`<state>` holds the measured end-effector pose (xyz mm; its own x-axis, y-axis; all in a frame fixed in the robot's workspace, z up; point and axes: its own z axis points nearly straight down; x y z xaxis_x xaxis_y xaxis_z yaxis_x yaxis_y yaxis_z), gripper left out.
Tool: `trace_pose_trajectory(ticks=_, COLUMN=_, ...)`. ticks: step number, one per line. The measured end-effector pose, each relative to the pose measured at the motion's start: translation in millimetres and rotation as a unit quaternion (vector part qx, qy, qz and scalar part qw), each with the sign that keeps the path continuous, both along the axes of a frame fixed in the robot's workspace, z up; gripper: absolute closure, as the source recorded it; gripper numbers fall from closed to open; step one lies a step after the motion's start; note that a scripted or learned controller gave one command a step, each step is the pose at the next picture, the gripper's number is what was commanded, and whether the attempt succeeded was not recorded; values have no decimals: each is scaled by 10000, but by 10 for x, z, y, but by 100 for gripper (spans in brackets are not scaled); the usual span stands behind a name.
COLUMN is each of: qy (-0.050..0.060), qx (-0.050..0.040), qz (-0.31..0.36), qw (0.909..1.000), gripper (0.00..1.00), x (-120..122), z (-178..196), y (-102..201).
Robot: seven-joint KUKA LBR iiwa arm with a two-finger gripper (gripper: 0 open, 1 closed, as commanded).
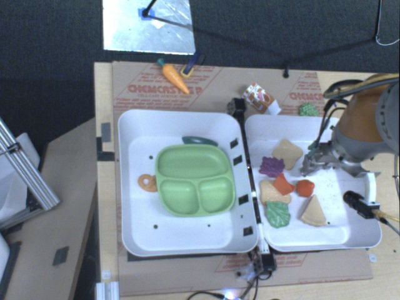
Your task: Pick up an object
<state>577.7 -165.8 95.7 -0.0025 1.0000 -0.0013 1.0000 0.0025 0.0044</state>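
Over the right bin (351, 225), close to its middle and a little toward 12 o'clock, the pincer (310, 165) hangs low on the grey arm (365, 130). Whether the pincer is spread or pressed together I cannot tell, and I see nothing held in it.

The objects to pick lie around it in this bin. A red round piece (305, 187) is just beside it at 6 o'clock, and a tan wedge (314, 212) lies farther the same way. A tan slice (287, 152) is at 10 o'clock and a purple bunch (272, 165) at 9 o'clock. At 8 o'clock an orange-red piece (283, 184) touches a pale piece (274, 195), with a green leafy piece (278, 214) beyond them.

The left bin (134, 220) carries a green divided plate (194, 180), and an orange ring (147, 182) lies at the plate's 9 o'clock. On the bench (150, 92), toward 12 o'clock from the bins, lies a carrot (175, 77).
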Motion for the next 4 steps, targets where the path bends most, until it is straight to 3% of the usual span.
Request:
trace_pose_trajectory(ticks=2, qy=-14, qx=-2, qz=14, qw=10000, gripper=100, x=-38, z=1004, y=68)
trace_pose_trajectory(ticks=3, qy=-4, qx=0, qz=15, qw=10000, gripper=100, x=-24, z=1309, y=66)
trace_pose_trajectory(ticks=4, qy=13, qx=17, qz=36, qw=10000, gripper=100, x=-13, z=1211, y=640)
